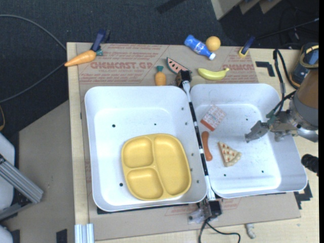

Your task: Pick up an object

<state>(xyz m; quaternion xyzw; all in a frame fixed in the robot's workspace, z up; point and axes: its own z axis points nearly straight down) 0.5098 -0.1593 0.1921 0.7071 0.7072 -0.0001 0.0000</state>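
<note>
Camera view shows my end effector [253, 134] hanging over the right bin [263, 178], toward its right side, with my arm [304, 110] reaching in from the right. I cannot tell how it is set, and nothing shows in its grasp. To its left in that bin lie a pizza slice [229, 154], a red sausage [206, 145] along the left wall, and a clear packet [213, 117] farther back. The left bin [101, 110] holds a yellow divided tray [155, 166]. On the bench [126, 59], beyond the bins, sit a banana [212, 73], a carrot [80, 58] and a blue bottle [198, 46].
</note>
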